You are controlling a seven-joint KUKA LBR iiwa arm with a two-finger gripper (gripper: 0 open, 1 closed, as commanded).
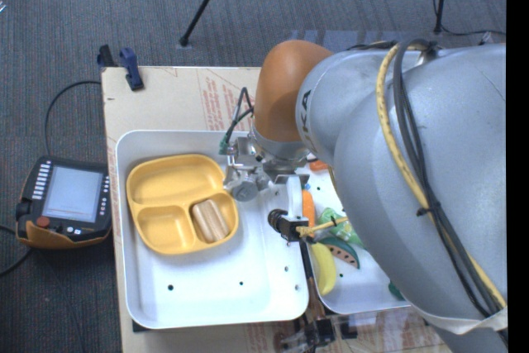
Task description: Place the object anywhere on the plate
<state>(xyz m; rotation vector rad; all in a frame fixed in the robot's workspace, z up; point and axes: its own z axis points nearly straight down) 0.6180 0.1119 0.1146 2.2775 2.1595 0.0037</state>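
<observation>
The tan sausage-shaped object (210, 221) lies in the lower right compartment of the yellow plate (165, 178), inside the left bin (207, 293). By the look of it the placing is done, and only pulling the arm away is left. The end effector (241, 182) hangs just over the plate's right rim, near the object. I cannot tell whether it is open or closed. A banana (323, 269) and a carrot (307, 207) lie in the right bin (364, 298).

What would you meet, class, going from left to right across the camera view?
Control pendant on the floor → yellow divided plate → banana. The tan roll lying on the plate and the carrot by the banana overlap these, so they are left out.
</observation>
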